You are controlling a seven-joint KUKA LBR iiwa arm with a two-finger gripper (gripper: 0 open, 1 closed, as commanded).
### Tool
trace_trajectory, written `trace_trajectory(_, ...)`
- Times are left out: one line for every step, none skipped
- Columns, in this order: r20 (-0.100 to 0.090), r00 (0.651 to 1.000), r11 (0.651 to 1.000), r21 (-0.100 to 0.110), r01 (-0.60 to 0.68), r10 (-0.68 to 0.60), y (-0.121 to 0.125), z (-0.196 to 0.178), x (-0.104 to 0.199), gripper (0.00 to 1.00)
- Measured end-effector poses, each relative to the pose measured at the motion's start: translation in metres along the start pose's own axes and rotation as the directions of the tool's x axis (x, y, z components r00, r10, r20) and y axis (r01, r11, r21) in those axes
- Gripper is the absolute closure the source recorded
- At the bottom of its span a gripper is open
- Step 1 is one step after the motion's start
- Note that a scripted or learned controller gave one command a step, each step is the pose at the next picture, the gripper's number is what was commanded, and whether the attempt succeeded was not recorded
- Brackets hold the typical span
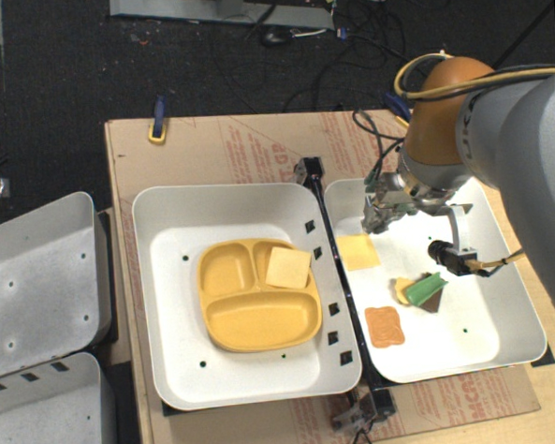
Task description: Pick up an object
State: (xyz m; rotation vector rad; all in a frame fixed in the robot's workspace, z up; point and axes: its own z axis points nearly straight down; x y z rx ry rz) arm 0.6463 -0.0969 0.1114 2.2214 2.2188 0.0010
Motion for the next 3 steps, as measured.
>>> trace_trajectory(0.000,1.000,1.000,-0.004,0.001,-0.001,0.003,-0.043,-0.001,1.00)
trace_trajectory(0.001,1.000,1.000,-0.005,-0.001,0.001,0.002,-0.088,-0.007,1.00)
trace_trajectory(0.000,1.000,1.000,-0.004,0.003,-0.003,0.003,-0.131,-0.006,1.00)
